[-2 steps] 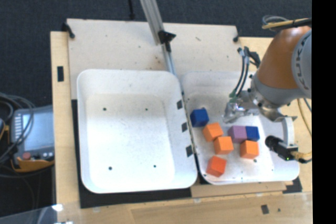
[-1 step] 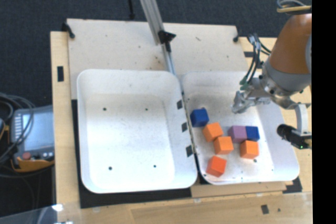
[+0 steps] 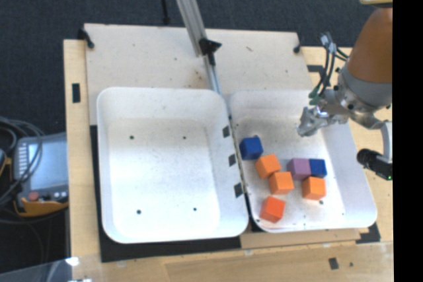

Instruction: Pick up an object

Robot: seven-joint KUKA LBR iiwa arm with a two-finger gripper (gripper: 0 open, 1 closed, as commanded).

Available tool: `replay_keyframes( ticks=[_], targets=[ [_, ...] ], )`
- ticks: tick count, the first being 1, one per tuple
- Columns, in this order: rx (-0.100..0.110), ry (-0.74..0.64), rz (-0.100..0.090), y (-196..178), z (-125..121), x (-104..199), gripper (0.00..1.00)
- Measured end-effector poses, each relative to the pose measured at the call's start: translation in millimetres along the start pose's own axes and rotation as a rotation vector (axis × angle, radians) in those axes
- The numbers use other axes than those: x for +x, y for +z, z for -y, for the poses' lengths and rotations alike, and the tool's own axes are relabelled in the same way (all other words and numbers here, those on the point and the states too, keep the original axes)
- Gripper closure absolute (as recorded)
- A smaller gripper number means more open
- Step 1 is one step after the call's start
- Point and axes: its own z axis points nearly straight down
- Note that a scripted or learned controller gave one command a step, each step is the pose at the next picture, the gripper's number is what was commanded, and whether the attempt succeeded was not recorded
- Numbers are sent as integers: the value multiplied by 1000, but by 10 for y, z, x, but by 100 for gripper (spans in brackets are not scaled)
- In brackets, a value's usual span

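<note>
Pale wooden worktop (image 3: 76, 142) carries two shallow white plastic bins side by side. Left white bin (image 3: 165, 165) sits toward the worktop's left edge, right white bin (image 3: 344, 188) toward its right edge, their inner walls touching. Grey arm with orange band (image 3: 373, 43) comes in over the worktop's right edge. Slanted aluminium rail (image 3: 185, 0) crosses the far edge and ends at the seam between the bins. Metal pincer (image 3: 309, 123) hangs over the far part of the right bin, nothing visible between its tips; whether open or closed, cannot tell.

Cubes cluster in the right bin's near half, apart from the pincer: blue cube (image 3: 250, 147) nearest the seam, orange cube (image 3: 268, 165) just beside it, second orange cube (image 3: 282, 182), third orange cube (image 3: 314, 188), red-orange cube (image 3: 272, 209) closest to the near edge, purple cube (image 3: 301, 168) touching a small blue cube (image 3: 318, 167).
</note>
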Motion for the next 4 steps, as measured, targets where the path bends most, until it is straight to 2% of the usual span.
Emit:
replay_keyframes(
  ticks=[1,3,4],
  targets=[
    [4,2,-1,123,60,513,100],
    [3,2,-2,39,3,1558,100],
    [7,1,-1,248,-34,2042,100]
  ],
)
